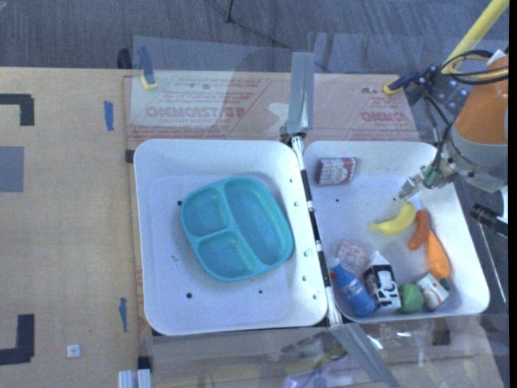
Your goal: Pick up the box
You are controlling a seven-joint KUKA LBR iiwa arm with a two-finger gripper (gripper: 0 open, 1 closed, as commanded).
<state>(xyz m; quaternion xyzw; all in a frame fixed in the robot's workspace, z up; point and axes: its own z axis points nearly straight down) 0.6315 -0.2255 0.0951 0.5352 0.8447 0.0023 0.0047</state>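
Gripper (411, 186) sat at the right bin's (363, 217) upper right, above the banana (393, 221); finger state could not be told. Box (335, 170) lay at that bin's upper left, well apart from the gripper.

Left bin (153, 241): divided plate (236, 227) at centre. Right bin (477, 293): box (335, 170) upper left; banana (393, 220) mid; carrot (430, 245) just right of it. Bottle (354, 288), carton (384, 285), lime (412, 297) crowd lower edge. End effector (412, 186) above banana, frame right.
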